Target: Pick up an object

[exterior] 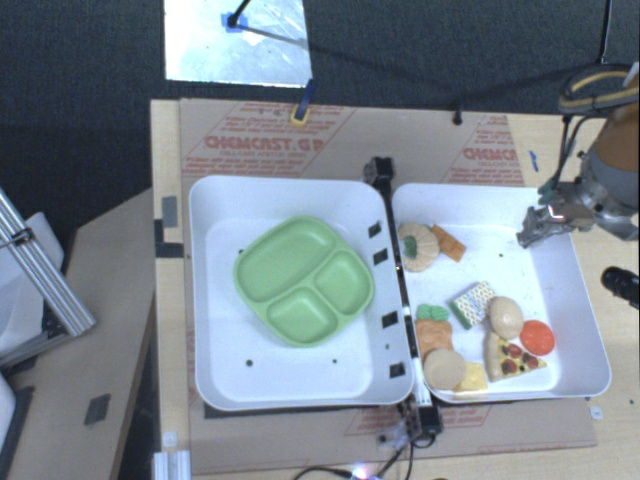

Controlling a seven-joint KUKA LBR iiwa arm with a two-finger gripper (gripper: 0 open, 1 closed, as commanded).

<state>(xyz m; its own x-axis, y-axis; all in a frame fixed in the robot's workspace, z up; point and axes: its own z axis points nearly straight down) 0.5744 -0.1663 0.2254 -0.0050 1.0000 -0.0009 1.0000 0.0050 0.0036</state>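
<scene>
Glossy green plastic plate (304, 281); smooth white plastic bins (215, 258); cardboard underlay (262, 138).

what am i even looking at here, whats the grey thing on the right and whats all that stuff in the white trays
This is one picture from a camera fixed above a bench, looking down at a slant. The grey thing with an orange band is a robot arm reaching in from the right. Its grasping part, the end effector, sits above the upper right edge of the right bin with nothing between its fingers that I can see.

Two shallow white bins sit side by side. The left bin holds a green divided plate. The right bin holds small toy foods: a round cream piece next to an orange piece near the top, and lower down a checked block, a tan egg shape, a red round piece, a pizza slice and a few more. The arm's job is to pick one up.
</scene>
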